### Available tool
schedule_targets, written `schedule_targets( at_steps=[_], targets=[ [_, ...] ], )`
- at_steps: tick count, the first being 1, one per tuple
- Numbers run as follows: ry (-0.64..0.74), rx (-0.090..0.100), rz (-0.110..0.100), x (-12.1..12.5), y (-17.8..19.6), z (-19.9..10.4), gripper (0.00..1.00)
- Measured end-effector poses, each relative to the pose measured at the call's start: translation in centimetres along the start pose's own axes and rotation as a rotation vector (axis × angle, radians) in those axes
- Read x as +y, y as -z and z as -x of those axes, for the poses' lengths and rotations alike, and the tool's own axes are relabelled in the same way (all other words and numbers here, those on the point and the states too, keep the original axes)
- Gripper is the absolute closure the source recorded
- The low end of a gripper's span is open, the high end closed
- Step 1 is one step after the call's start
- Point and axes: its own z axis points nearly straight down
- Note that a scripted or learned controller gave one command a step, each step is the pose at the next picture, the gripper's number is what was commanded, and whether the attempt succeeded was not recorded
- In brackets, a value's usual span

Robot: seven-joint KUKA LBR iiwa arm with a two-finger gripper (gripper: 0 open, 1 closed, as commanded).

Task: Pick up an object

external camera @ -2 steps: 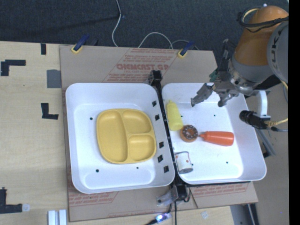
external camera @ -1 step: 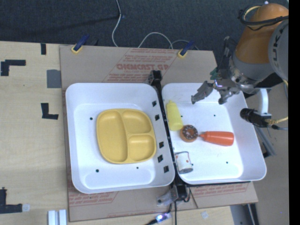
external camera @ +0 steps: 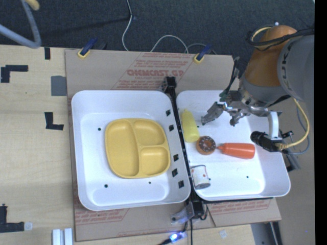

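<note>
Fingers (external camera: pixel 224 115) spread apart, nothing between them, above donut (external camera: pixel 206 145) and carrot (external camera: pixel 237 150).

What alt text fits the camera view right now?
The gripper, fingers spread, hangs over the right bin above a yellow block, chocolate donut, carrot and small cup. The left bin holds a yellow divided plate.

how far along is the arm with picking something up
Done: nothing looks lifted; the carrot, donut, yellow piece and mug all lie in the right bin. In hand: the open gripper hangs above them, holding nothing. Left: descend, grasp, lift.
</note>
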Motion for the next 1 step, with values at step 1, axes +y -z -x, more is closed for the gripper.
schedule_targets(
  at_steps=[1],
  targets=[
    [0.001,0.0,0.001,0.39,-5.27,-0.97,0.0]
  ],
)
